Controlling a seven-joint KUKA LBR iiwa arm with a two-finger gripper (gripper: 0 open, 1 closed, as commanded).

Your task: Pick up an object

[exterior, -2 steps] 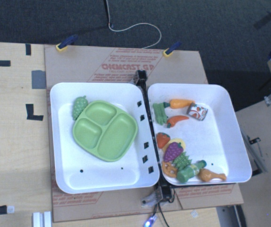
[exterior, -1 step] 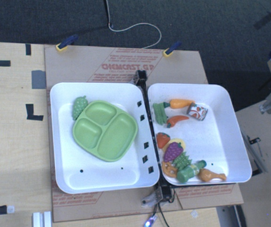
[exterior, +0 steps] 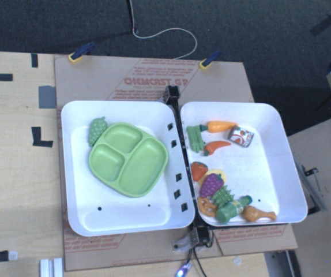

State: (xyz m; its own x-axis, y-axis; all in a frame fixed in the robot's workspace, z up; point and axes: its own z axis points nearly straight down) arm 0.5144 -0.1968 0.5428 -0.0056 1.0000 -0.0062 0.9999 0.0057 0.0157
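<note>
Overhead, two bins side by side:
Left bin (exterior: 73,154): white, holds a green tray and green grapes.
Tray (exterior: 128,159): light green, three compartments, lying flat and turned at an angle, near the bin's middle.
Green grapes (exterior: 97,130): touching the tray's upper left edge.
Right bin (exterior: 281,154): white, toy food gathered along its left and lower sides.
Carrot (exterior: 221,126): orange, near the top, beside a small can (exterior: 240,136).
Beans (exterior: 195,138): green, upper left, by the divider.
Chilli (exterior: 216,147): orange, just below the carrot.
Tomato (exterior: 198,170): red, at the left wall.
Purple grapes (exterior: 210,184): below the tomato, over something yellow.
Lower heap: green pieces (exterior: 228,208) and an orange-brown drumstick (exterior: 258,214), close together.
Tool state: cannot tell, nothing here shows it.
Cable (exterior: 154,34): white, looping over the dark floor above the bench.
</note>
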